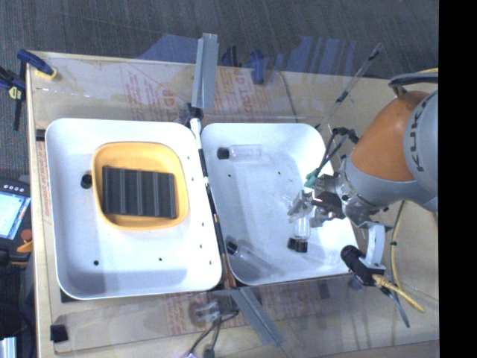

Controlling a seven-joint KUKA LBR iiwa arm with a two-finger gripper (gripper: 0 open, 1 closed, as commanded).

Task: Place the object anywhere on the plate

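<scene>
A yellow plate (pixel 140 155) with a dark ribbed centre lies in the left bin (pixel 67 267). In the right bin (pixel 261 136), my gripper (pixel 302 216) hangs low over the right-middle of the floor. Directly below it stands a small clear vial with a black cap (pixel 299 241), close to or touching the gripper's tip. Whether the vial is gripped is unclear. A clear tube with a black cap (pixel 237 154) lies at the bin's upper left. Another clear tube (pixel 247 255) lies near its lower left corner.
The arm's orange band and grey wrist (pixel 387 151) overhang the right bin's right wall, with cables trailing below. A metal divider bar (pixel 203 73) runs up between the bins. A tablet (pixel 11 215) sits at the bench's left edge.
</scene>
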